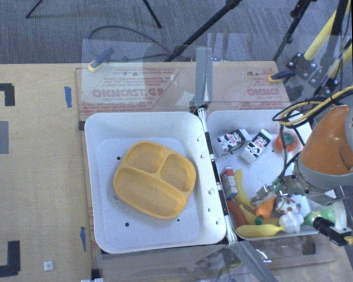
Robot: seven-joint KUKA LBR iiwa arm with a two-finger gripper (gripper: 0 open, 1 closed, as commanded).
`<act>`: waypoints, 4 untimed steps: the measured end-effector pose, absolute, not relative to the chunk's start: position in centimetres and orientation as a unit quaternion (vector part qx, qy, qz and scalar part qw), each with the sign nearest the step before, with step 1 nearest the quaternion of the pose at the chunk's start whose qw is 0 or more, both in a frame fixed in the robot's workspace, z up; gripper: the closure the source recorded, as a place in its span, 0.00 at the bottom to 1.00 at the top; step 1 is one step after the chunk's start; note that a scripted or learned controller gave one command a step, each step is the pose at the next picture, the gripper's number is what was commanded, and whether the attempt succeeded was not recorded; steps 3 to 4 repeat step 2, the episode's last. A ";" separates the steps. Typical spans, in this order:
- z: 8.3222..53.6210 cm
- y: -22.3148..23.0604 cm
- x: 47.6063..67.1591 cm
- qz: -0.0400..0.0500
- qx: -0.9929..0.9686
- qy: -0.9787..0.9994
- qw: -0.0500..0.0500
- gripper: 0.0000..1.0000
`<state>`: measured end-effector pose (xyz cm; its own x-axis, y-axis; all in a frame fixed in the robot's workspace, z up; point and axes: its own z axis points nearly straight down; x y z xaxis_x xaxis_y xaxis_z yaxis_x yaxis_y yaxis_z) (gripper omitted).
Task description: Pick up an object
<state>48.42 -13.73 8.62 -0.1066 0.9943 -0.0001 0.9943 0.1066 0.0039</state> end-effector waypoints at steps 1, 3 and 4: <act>9.7 -13.8 48.6 0.003 0.669 0.744 0.004 1.00; 18.4 -5.2 48.0 0.000 0.752 0.659 0.000 1.00; 18.4 -5.2 48.0 0.000 0.752 0.659 0.000 1.00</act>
